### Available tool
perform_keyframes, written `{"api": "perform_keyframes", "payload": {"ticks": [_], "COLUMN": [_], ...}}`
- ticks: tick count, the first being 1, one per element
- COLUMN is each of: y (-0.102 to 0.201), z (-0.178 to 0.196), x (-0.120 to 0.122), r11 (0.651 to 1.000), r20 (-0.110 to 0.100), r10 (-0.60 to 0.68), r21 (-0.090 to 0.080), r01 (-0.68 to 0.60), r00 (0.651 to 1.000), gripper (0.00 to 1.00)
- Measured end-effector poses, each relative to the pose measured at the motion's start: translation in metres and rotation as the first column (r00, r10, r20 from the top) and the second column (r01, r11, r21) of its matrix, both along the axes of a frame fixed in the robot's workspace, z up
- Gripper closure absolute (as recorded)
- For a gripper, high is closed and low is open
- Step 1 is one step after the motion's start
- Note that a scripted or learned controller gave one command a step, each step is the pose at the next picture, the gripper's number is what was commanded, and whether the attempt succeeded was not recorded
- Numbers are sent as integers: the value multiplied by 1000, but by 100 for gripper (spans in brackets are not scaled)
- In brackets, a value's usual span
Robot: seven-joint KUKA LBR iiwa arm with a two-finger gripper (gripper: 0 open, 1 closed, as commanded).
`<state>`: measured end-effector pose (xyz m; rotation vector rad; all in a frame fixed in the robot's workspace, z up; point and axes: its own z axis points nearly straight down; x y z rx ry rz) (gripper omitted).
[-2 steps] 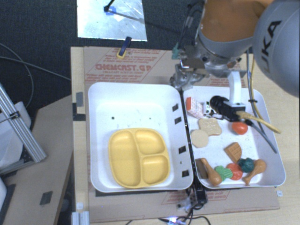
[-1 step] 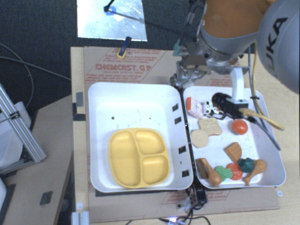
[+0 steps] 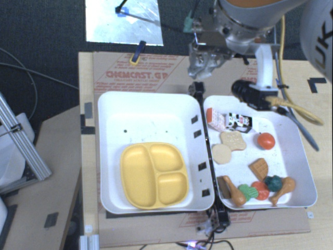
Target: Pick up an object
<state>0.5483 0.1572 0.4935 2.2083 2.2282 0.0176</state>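
My gripper (image 3: 200, 71) hangs above the back edge of the bench, just behind the seam between the two bins, with nothing seen in it. The right bin (image 3: 304, 155) holds toy food. A red and white milk carton (image 3: 229, 121) lies at its back left, with a bread slice (image 3: 233, 139) and a round cracker (image 3: 221, 153) in front of it. A red tomato (image 3: 266, 140) sits mid-right. Along the front lie a brown drumstick (image 3: 231, 190), a green piece (image 3: 248, 190), a red piece (image 3: 260, 190), an orange wedge (image 3: 258, 168), a dark green piece (image 3: 272, 182) and a tan chicken leg (image 3: 282, 188).
The left bin (image 3: 140, 108) holds a yellow divided plate (image 3: 154, 173) at its front. A black cylinder (image 3: 248, 93) on the arm and a yellow cable (image 3: 296, 111) overhang the right bin's back edge. A metal frame (image 3: 21, 139) stands at the far left.
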Motion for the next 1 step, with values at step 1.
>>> {"api": "perform_keyframes", "payload": {"ticks": [1], "y": [-3], "z": [6], "x": [1], "r11": [1000], "r20": [-4], "r10": [2], "r21": [-3], "r01": [-2], "r00": [1000], "gripper": [100]}}
